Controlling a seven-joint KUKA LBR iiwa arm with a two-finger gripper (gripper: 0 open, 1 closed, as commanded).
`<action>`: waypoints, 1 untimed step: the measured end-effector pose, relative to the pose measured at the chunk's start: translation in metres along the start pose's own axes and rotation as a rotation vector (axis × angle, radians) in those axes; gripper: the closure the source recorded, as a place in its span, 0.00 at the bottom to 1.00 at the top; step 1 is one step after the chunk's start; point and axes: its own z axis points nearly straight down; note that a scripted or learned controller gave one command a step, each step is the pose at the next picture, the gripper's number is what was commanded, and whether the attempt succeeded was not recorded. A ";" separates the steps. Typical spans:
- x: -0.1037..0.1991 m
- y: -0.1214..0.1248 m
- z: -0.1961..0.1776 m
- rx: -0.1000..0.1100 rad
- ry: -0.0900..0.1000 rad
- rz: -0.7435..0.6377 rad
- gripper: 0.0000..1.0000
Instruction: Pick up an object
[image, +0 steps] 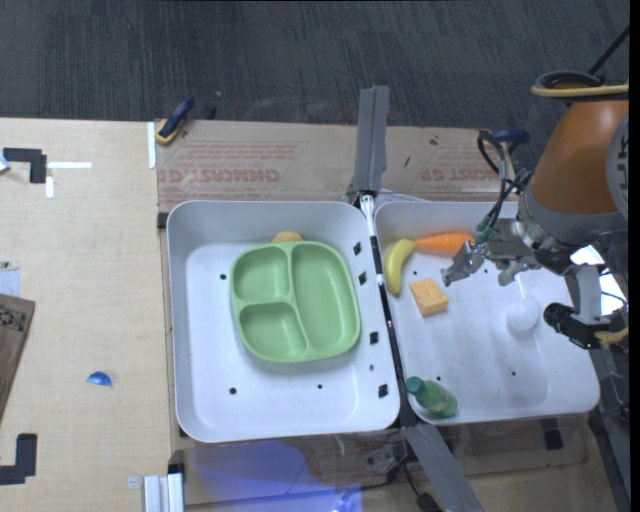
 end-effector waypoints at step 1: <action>0.006 0.000 0.102 -0.002 0.000 0.033 0.00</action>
